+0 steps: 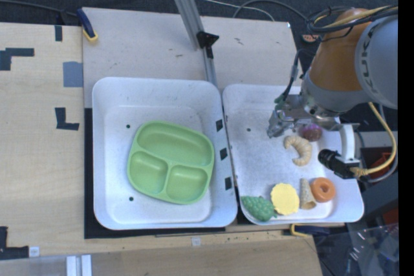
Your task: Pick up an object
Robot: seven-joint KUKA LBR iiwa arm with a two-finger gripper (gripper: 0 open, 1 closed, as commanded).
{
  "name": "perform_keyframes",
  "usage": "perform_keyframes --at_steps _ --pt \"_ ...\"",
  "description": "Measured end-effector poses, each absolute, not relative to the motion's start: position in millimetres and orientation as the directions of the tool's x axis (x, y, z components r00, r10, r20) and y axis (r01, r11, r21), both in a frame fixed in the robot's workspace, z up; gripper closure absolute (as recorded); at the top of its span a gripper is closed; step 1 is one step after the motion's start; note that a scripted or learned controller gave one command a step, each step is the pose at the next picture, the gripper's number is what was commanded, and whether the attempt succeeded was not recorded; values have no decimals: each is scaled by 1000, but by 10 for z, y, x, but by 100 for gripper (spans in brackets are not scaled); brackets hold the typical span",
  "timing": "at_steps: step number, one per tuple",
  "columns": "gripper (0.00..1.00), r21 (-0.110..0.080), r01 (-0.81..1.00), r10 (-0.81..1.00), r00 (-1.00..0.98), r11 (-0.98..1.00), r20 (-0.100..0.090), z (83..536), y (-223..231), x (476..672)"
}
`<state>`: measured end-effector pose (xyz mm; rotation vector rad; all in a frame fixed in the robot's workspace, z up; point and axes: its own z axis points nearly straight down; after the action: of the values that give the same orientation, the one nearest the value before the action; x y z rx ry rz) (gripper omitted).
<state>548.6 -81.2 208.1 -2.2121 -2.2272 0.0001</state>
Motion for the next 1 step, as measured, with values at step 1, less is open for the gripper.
perform_keyframes --at_steps 1 --pt "100 -2 1000 1000 -8 8 2 2044 -258 5567"
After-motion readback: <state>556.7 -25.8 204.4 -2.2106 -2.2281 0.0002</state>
